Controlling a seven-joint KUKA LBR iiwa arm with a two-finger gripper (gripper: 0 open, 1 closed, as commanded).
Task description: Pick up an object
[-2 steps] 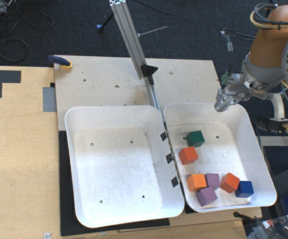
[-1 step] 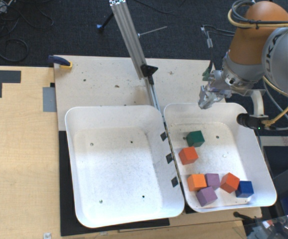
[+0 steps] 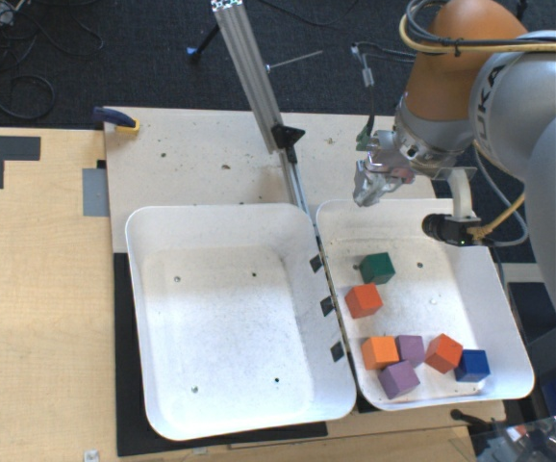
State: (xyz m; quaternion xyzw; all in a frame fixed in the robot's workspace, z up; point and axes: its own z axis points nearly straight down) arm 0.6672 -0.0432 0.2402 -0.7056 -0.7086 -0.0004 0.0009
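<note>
Several small blocks lie in the right bin (image 3: 509, 311). A green block (image 3: 377, 267) sits near the bin's middle, with an orange-red block (image 3: 363, 300) just below it. Along the front edge lie an orange block (image 3: 381, 351), two purple blocks (image 3: 410, 347) (image 3: 398, 378), another orange-red block (image 3: 442, 351) and a blue block (image 3: 472, 364). My gripper (image 3: 367, 194) hangs above the back edge of the right bin, up and left of the green block, with nothing visible in it.
The left bin (image 3: 225, 316) lies beside the right one, with black clips (image 3: 326, 305) along the shared wall. A slanted aluminium bar (image 3: 255, 75) rises behind the bins. A blue-and-yellow clamp (image 3: 114, 118) lies at the bench's back left.
</note>
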